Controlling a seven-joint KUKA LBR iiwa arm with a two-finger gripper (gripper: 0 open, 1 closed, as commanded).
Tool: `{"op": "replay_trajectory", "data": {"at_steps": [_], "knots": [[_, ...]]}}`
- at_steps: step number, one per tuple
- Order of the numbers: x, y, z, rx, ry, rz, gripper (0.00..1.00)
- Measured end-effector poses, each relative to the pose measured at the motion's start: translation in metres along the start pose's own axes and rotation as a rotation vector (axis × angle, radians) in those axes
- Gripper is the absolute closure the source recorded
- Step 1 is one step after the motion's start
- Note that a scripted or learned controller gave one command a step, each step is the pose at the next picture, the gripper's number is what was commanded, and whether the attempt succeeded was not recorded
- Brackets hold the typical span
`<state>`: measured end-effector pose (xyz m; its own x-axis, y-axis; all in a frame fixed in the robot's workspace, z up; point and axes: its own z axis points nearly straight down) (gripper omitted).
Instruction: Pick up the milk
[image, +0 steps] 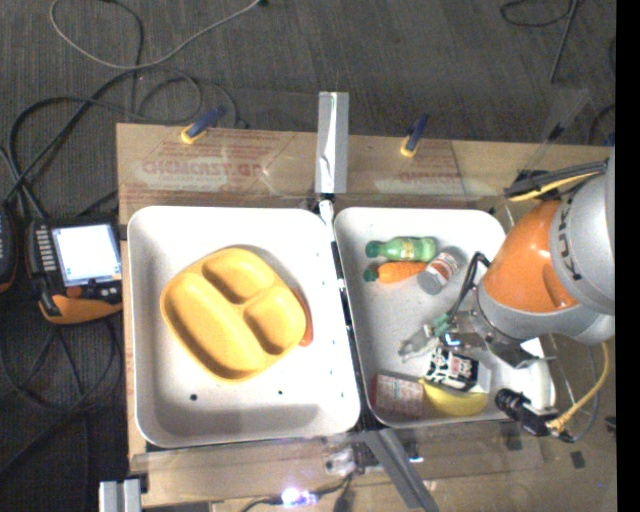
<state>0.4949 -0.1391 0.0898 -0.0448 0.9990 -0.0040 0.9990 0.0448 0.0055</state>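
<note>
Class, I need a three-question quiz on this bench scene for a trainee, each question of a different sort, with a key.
1. True or false: the yellow tray lies in the right bin.
2. What lies directly below the green bottle in the picture? A) carrot B) spoon C) cup
3. Fill in: the gripper hovers above the black-and-white ___.

Key: 1 false; 2 A, the carrot; 3 carton.

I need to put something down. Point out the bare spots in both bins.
Left bin: bare floor along the front edge and corners around the yellow divided plate. Right bin: a bare strip below the carrot, left of the end effector. Front right is crowded.
</note>
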Motion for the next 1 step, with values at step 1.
{"op": "replay_trajectory", "data": {"at_steps": [1], "knots": [[0.0008,0.0025,-0.0100,-0.006,0.000,-0.001,1.00]]}}
